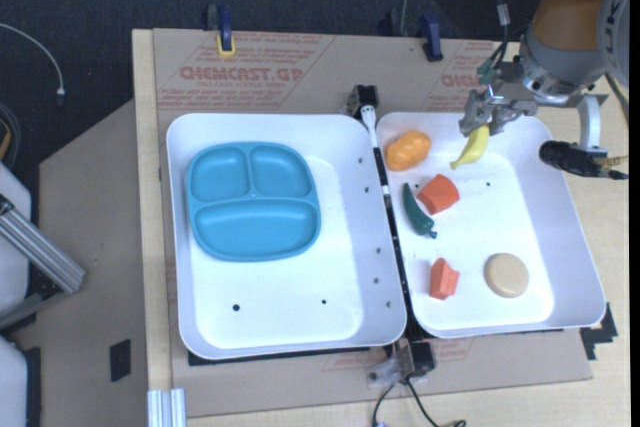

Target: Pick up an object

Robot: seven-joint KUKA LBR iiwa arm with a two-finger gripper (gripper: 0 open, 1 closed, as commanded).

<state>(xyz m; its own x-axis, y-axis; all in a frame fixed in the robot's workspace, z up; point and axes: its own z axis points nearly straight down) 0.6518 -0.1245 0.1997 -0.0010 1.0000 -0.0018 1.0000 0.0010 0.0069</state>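
Camera view: the gripper [487,118] hangs over the right bin's [560,245] far edge. Its fingers clasp a yellow banana [473,147] by the upper end, the rest dangling below.

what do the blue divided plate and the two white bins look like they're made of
Blue divided plate: probably moulded plastic, matte to satin; uniform colour, rounded compartment ridges. Left white bin and right white bin: likely thin formed plastic, smooth and slightly glossy, with rounded corners and soft highlights.

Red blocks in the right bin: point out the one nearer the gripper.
The upper red block, beside the green pepper, is nearer the gripper. The smaller red block lies lower, left of the beige round piece.
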